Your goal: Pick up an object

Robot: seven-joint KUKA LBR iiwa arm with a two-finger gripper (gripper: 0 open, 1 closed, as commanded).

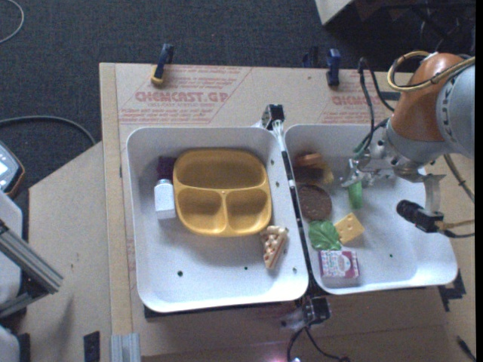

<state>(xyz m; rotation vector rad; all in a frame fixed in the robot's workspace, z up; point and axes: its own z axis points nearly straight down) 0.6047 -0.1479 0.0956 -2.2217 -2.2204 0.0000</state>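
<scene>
My gripper (pixel 361 176) is low over the right bin (pixel 423 266), near its back middle. A small green object (pixel 355 195) lies directly under its tip, touching or nearly touching it. I cannot make out whether the green object is gripped. Close by in the same bin are a burger-like piece (pixel 312 165), a brown disc (pixel 313 200), a green leaf (pixel 324 235), a yellow cheese wedge (pixel 349 227) and a pink box (pixel 339 268).
The left bin (pixel 151 277) holds a yellow divided plate (pixel 222 191), a white bottle (pixel 164 200), a dark purple item (pixel 166 166) and a tan wedge (pixel 274 246). A black cylinder on the arm (pixel 416 215) hangs over the right bin's right side.
</scene>
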